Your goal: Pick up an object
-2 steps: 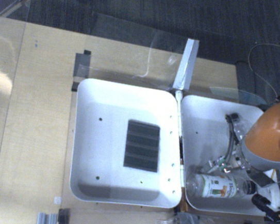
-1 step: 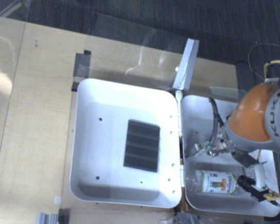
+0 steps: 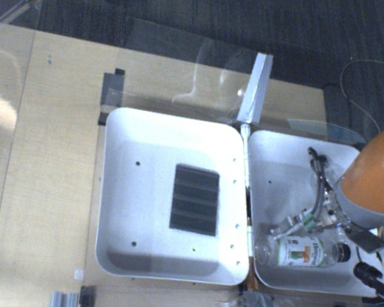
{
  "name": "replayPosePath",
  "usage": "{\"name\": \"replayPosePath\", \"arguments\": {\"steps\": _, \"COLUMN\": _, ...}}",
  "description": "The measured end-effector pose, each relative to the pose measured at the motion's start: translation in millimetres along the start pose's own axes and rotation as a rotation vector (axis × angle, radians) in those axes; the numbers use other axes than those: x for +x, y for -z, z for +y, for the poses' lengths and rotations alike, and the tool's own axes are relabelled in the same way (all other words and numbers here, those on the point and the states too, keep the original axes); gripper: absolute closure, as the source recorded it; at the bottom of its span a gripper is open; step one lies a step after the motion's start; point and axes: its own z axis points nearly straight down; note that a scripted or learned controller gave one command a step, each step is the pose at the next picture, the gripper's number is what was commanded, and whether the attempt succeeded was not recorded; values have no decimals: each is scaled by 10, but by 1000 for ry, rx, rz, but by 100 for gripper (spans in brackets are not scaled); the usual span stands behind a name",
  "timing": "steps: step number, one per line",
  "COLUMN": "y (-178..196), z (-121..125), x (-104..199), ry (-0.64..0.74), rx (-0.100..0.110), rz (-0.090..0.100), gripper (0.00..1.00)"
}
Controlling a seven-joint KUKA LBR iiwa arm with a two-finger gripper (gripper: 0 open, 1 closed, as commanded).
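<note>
My claw (image 3: 309, 218) hangs low in the right bin (image 3: 276, 162), below the orange band of my arm (image 3: 381, 177); whether it is released or clenched I cannot tell, since cables and arm crowd the spot. Just beside it, toward 6 o'clock, lies a clear bottle (image 3: 306, 252) with a white, green and orange label, on its side near the bin's front wall. Its long axis runs from 9 to 3 o'clock, tilted slightly; the dark cap appears to point toward 3 o'clock, the base toward 9.

Risks, as I judge them: the bottle is round and smooth, so a closing pinch off its midline may roll or squirt it away; the front wall leaves little room on that side; a crumpled clear scrap (image 3: 288, 224) near my claw may be caught instead. The left bin (image 3: 124, 175) holds a dark ribbed pad (image 3: 196, 200).
</note>
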Motion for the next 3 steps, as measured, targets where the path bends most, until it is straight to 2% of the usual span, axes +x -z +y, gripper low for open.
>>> {"name": "replayPosePath", "arguments": {"steps": 1, "y": -667, "z": 280, "x": -86, "ry": 24, "rx": -7, "rz": -4, "gripper": 0}}
{"name": "replayPosePath", "arguments": {"steps": 2, "y": -538, "z": 318, "x": -91, "ry": 25, "rx": -16, "rz": -8, "gripper": 100}}
{"name": "replayPosePath", "arguments": {"steps": 3, "y": -539, "z": 318, "x": -91, "ry": 26, "rx": -16, "rz": -8, "gripper": 0}}
